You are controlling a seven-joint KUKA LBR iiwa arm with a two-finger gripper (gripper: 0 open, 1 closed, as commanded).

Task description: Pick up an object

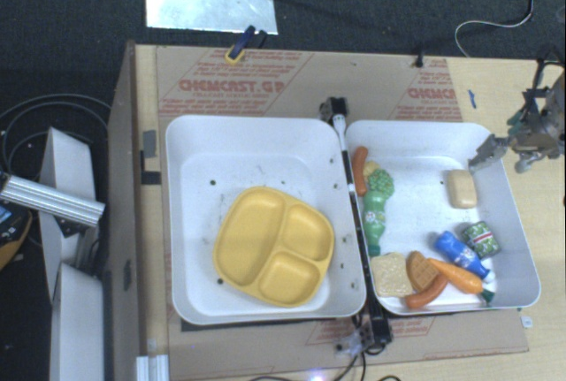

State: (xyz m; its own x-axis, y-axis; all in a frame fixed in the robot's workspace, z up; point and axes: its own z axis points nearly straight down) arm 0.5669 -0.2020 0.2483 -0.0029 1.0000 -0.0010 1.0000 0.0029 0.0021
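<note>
Along the near wall of the right bin [495, 194] lie an orange carrot [460, 276], a blue bottle [458, 252], a small green can [482, 238], a sausage [426, 293] and a bread slice [390, 274]; a pale block [461, 188] sits apart, higher up. Green produce [378, 198] hugs the divider. Beyond the bin's right rim hovers the gripper [517, 145], carrying nothing; whether its jaws are spread cannot be told. A yellow divided plate [274, 244] rests in the left bin [203, 158].

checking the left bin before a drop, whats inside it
Inside the left white bin lies one yellow three-compartment plastic tray, its compartments bare. The bin floor under the tray is covered, so anything beneath cannot be seen.
</note>
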